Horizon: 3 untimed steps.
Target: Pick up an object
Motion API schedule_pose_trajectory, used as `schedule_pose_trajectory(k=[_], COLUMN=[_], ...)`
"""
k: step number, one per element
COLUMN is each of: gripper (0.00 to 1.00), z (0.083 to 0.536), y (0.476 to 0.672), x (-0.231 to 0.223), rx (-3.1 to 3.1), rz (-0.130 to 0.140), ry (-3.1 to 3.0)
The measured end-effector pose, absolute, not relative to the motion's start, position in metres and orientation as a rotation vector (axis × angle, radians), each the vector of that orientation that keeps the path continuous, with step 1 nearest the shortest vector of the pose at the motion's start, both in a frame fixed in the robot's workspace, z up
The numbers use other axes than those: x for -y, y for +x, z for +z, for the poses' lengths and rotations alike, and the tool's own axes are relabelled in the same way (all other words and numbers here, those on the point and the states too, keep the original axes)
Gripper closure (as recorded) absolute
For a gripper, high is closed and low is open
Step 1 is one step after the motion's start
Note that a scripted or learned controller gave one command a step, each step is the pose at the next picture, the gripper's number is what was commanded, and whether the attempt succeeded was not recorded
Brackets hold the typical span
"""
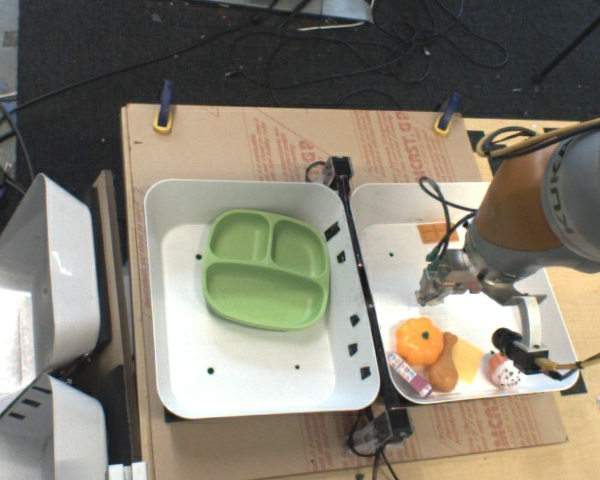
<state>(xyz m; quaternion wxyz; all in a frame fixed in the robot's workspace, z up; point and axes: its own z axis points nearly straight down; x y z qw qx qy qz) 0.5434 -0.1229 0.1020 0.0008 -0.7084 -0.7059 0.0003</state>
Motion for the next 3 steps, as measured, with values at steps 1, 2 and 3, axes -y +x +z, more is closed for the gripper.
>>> schedule_pose_trajectory(k=[1,2,3], gripper=[1.00,1.00,1.00], z=[0.151,0.201,0.215], y=[0.536,0.547,0.547], x=[0.118,0.120,0.120], rx=[2.225,2.229,2.226], rz=[-0.003,-0.005,-0.001], ry=[-2.221,-2.221,-2.219])
